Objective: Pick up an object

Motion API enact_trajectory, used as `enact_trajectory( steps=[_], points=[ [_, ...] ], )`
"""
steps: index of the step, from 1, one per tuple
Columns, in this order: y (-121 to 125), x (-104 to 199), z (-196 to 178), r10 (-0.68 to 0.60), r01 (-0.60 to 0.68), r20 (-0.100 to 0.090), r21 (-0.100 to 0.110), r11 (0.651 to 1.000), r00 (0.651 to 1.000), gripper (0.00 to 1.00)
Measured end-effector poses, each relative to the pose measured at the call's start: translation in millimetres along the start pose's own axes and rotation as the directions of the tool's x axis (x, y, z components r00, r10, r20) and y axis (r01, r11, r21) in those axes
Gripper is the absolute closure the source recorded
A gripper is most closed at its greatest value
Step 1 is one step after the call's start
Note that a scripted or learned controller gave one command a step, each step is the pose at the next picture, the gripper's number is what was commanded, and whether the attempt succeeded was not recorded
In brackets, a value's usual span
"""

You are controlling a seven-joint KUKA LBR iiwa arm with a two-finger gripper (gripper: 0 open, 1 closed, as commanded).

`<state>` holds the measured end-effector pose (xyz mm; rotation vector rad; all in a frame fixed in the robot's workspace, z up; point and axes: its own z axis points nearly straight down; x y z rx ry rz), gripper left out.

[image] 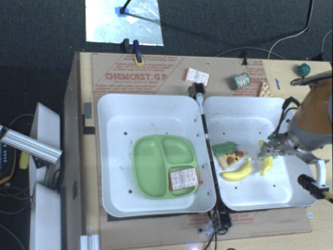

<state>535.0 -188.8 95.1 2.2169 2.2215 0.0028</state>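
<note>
The gripper [265, 151], jaw state unclear, hovers by a small banana [267, 164]: light, smooth, best pinched mid-body.

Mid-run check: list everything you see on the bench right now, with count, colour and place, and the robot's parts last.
Bins: 2, white, side by side on the bench.
Divided plate: 1, green, in the left bin.
Patterned card: 1, red and white, in the plate's lower right compartment.
Banana: 1, yellow, in the right bin.
Pizza slice: 1, with a green piece at its top, right bin, just above the banana.
Small yellow piece: 1, right bin, under the claw.
Patterned packet: 1, red and white, on the board behind the bins.
Small can: 1, greenish, behind the right bin.
Arm: 1, grey with orange band, from the right.
Claw: 1, low over the right bin.
</note>
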Motion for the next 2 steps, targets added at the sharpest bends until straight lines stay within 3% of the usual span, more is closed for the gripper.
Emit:
enact_trajectory(
  steps=[1, 2],
  points=[
    [32, 39, -24, -0.002, 0.002, -0.001, 0.001, 1.0, 1.0, 1.0],
    [80, 136, -102, -0.002, 0.002, -0.002, 0.0, 1.0, 1.0, 1.0]
  ],
)
